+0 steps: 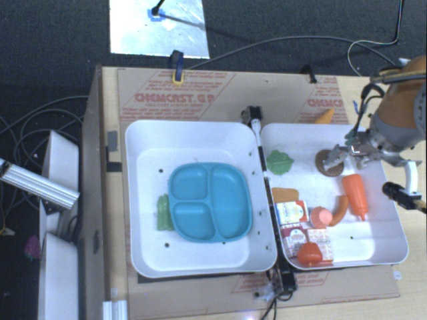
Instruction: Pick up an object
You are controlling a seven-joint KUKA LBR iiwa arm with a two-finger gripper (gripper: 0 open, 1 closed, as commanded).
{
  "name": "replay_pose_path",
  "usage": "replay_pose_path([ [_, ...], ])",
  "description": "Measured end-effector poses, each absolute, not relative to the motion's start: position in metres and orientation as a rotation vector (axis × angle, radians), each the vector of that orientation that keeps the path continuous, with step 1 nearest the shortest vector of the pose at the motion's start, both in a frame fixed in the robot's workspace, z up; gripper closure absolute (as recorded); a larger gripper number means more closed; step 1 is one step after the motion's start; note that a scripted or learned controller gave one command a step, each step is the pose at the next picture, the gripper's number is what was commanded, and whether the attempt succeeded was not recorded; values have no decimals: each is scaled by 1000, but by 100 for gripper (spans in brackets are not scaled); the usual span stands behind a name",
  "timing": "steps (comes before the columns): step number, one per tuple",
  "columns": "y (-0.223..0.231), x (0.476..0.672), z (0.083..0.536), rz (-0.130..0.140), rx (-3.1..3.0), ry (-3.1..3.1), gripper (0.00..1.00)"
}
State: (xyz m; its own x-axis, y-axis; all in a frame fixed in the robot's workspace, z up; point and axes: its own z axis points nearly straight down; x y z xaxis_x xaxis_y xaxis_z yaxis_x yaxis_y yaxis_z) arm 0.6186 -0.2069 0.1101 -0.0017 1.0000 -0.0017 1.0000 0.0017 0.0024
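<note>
Jaws (341,153) blurred above brown disc (327,165), right bin (390,245).

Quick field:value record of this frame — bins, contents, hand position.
left bin: blue divided plate, green item beside its left edge
right bin: green leaf, brown disc, orange carrot, food packets, red item
hand: over right bin, by brown disc
outside bins: orange piece on bench

Grey arm with orange band reaching in from right, claw (341,153) lowered
</note>
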Motion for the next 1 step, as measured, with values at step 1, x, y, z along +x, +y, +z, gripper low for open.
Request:
replay_pose_path([
  [1, -188, 634, 84, 2, 2216, 2225, 0],
])
